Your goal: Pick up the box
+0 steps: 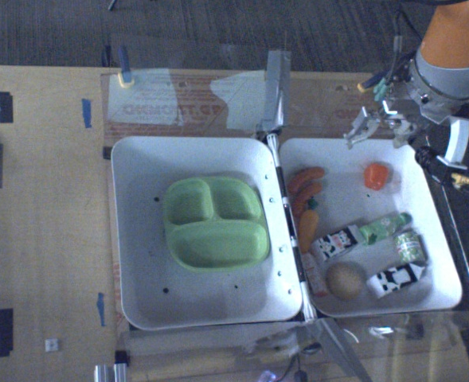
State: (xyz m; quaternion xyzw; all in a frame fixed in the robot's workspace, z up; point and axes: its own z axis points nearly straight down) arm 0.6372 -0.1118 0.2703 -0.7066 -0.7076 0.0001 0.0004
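Two small black-and-white cow-patterned boxes lie in the right bin (437, 213). One box (335, 243) sits near the bin's middle, touching the base of a green bottle (385, 228). The other box (395, 278) lies near the front right corner. My gripper (377, 136) hangs over the bin's back rim, well behind both boxes. Its fingers are spread open with nothing between them.
Also in the right bin are an orange-red fruit (377, 175), two sausages (306, 181), a carrot (307, 225), a brown round fruit (345, 280) and a small can (409, 247). The left bin (130, 237) holds a green divided plate (216, 223).
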